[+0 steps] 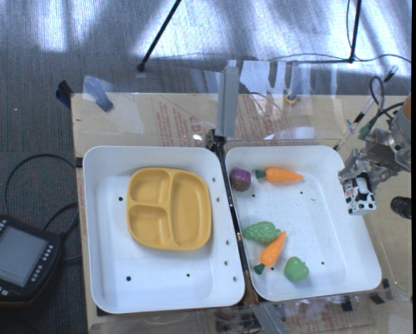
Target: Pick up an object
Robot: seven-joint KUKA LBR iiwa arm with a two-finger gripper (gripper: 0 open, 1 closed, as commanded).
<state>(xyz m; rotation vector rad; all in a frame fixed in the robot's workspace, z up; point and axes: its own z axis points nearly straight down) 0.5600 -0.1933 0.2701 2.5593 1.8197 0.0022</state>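
The right bin holds several toy foods. A purple round piece and an orange carrot lie at its far left. A bumpy green piece, a second carrot and a green pepper lie near its front. My gripper hangs over the bin's right rim, away from all of them, with nothing seen between its fingers.
The left bin carries a yellow divided plate. A grey post stands behind the seam between the bins. A handheld pendant lies on the floor at left. Tripod legs cross the floor behind the bench.
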